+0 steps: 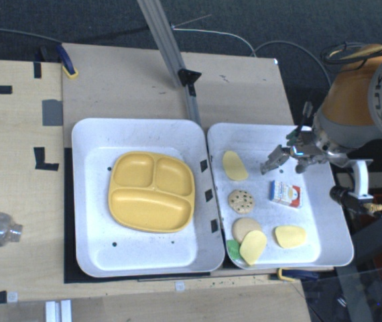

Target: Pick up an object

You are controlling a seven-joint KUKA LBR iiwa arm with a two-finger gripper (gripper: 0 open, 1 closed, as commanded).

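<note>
The two-finger gripper (286, 158) hangs over the right white bin (332, 237) with its fingers spread and nothing between them. Just below it lies a small white, red and blue carton (285, 193), flat on the bin floor: probably light, stiff and boxy, best pinched across its short sides. Nearby, the round speckled cookie (241, 200) and smooth yellow plastic food pieces (234, 166) look slicker.

Grey arm (372, 106) with orange band, dark metal jaws, white side fitting.
</note>
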